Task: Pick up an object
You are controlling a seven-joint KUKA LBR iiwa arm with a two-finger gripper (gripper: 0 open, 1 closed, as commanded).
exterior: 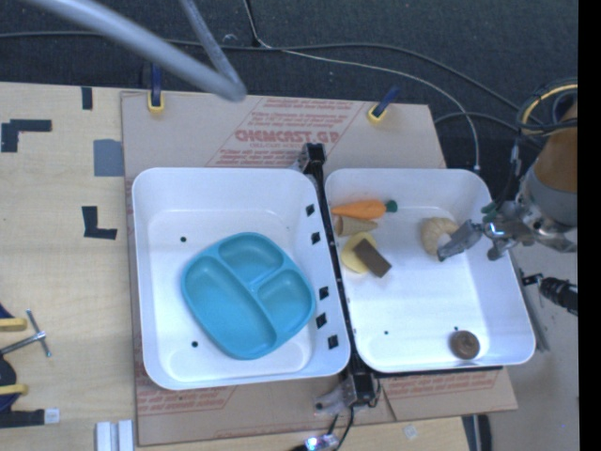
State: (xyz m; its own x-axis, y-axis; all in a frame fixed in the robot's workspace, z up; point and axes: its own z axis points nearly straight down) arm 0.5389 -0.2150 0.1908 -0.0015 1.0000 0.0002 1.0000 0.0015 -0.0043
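Gripper [462,241] low over right bin [512,280], right side, just beside tan lump [435,234]; grip state unreadable. Carrot [359,210], sponge [364,256], brown disc [464,344] there too. Blue tray [248,294] in left bin [150,252].

wooden bench [56,252] | cardboard sheet [282,130] | dark carpet floor [423,26] | black cables [376,59]

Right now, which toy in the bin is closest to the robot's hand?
The pale beige lump in the right bin. It sits right beside the hand, while the carrot, the yellow-brown piece and the brown round one lie farther off.
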